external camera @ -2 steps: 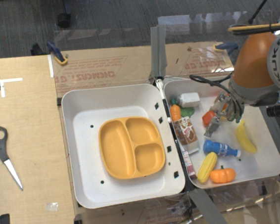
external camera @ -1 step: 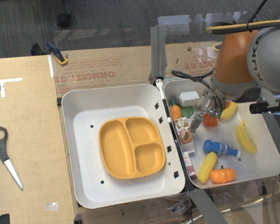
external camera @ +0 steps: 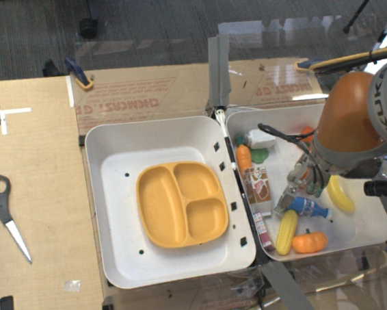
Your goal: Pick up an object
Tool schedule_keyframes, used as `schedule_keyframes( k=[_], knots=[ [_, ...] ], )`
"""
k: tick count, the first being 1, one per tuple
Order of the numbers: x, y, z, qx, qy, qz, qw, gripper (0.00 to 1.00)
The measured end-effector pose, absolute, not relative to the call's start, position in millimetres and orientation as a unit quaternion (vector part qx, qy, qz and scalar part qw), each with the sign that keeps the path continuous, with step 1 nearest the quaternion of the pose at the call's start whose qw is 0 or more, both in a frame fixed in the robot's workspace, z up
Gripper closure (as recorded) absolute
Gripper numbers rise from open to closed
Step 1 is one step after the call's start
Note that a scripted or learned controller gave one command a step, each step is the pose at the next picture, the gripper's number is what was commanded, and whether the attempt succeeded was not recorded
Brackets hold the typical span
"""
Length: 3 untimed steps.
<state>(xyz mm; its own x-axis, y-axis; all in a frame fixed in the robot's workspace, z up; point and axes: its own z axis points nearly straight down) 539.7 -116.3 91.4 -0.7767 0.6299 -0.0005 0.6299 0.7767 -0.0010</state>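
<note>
Right bin (external camera: pixel 373 232): pincer (external camera: pixel 294 187) amid corn cob (external camera: pixel 286 232), blue bottle (external camera: pixel 307 207), banana (external camera: pixel 340 194)

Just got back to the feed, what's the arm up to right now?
The KUKA arm is reaching into the right bin among toy foods. Its pincer hangs low above a blue object, near the corn cob, an orange piece and a yellow banana-like piece. Nothing is visibly between its fingers, so no pick is confirmed. The left bin holds a yellow divided plate.
</note>
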Motion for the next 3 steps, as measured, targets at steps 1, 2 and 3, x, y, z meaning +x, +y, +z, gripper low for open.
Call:
schedule_keyframes(
  k=[1,2,3],
  knots=[
    [480.2,-126.4,91.1,0.427,0.904,-0.0001,-0.001,0.00],
    [548.2,-100.9,91.2,0.636,0.772,-0.0014,0.001,0.00],
    [476.4,-120.5,90.3,0.694,0.720,-0.0014,-0.002,0.00]
  ],
)
